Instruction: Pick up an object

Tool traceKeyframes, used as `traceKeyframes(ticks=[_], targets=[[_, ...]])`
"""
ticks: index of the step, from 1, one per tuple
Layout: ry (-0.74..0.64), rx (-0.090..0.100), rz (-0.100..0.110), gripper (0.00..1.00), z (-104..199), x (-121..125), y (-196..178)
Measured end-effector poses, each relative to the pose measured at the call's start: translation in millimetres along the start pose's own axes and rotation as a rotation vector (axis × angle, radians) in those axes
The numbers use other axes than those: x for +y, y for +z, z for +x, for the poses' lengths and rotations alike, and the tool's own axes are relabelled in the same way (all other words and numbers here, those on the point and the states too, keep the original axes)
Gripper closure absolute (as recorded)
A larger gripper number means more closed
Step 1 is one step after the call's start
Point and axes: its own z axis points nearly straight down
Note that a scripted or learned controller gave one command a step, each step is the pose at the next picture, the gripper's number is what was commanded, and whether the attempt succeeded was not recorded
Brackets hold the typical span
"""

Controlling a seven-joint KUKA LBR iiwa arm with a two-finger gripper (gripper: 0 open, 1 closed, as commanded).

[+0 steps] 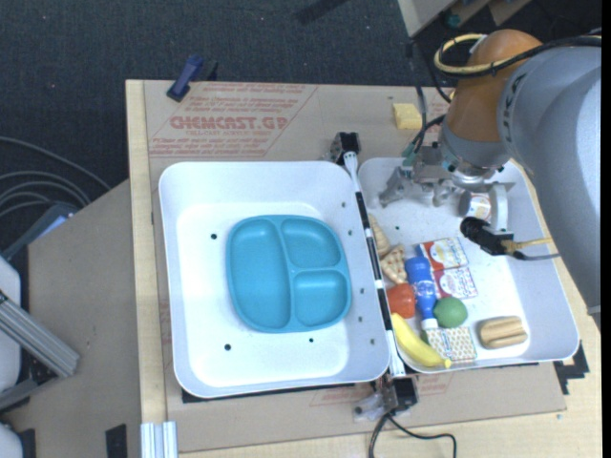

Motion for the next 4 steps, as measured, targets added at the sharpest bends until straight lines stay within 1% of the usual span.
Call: traceKeyframes(ticks=[1, 2, 3, 4], targets=[[0.000, -0.001, -0.003, 1.00, 0, 1, -10], [0.000, -0.001, -0.002, 0.00, 0, 1, -10], [0.002, 0.002, 0.005, 0.00, -1, -25, 11], [0.001, 0.001, 0.001, 0.00, -1, -14, 10]])
